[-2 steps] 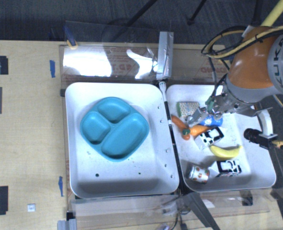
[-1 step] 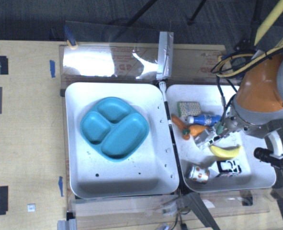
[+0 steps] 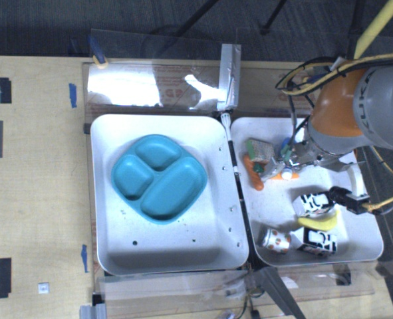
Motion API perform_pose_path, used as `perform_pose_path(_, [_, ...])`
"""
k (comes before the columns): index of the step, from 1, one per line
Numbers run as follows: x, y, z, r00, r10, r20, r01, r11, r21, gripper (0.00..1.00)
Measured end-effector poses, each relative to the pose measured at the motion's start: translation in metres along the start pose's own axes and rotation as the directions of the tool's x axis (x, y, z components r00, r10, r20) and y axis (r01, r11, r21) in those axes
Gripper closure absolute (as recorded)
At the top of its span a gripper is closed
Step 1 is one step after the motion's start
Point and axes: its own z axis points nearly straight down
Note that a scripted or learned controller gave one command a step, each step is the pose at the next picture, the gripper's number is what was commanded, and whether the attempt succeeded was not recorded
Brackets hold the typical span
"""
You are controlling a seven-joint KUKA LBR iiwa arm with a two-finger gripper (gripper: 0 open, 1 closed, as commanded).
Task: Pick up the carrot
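The carrot (image 3: 255,172) is small and orange with a green top. It lies in the right bin (image 3: 356,178) close to that bin's left wall, in the upper part. My gripper (image 3: 287,161) reaches in from the right and hangs low just to the right of the carrot, over a clear crinkled wrapper (image 3: 262,151) beside it. The grey arm with its orange band (image 3: 334,115) stands above the bin's upper right. From this view the carrot looks to lie on the bin floor, beside the gripper rather than in it.
A blue divided plate (image 3: 158,176) sits in the left bin (image 3: 110,244). In the right bin's lower part lie a black-and-white toy (image 3: 312,204), a yellow banana (image 3: 320,222), a small can (image 3: 275,240) and another black-and-white piece (image 3: 319,242). Cables (image 3: 309,72) loop over the arm.
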Motion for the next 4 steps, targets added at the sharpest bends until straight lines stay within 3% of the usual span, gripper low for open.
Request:
perform_pose_path(1, [-0.001,-0.002,-0.005,1.000,0.003,-0.002,-0.003,1.000,0.007,1.00])
perform_pose_path(2, [0.044,0.063,-0.124,0.989,0.150,-0.001,-0.150,0.989,0.009,1.00])
perform_pose_path(3, [0.044,0.063,-0.124,0.989,0.150,-0.001,-0.150,0.989,0.009,0.00])
perform_pose_path(4, [0.045,0.065,-0.132,0.989,0.147,0.001,-0.147,0.989,0.009,1.00])
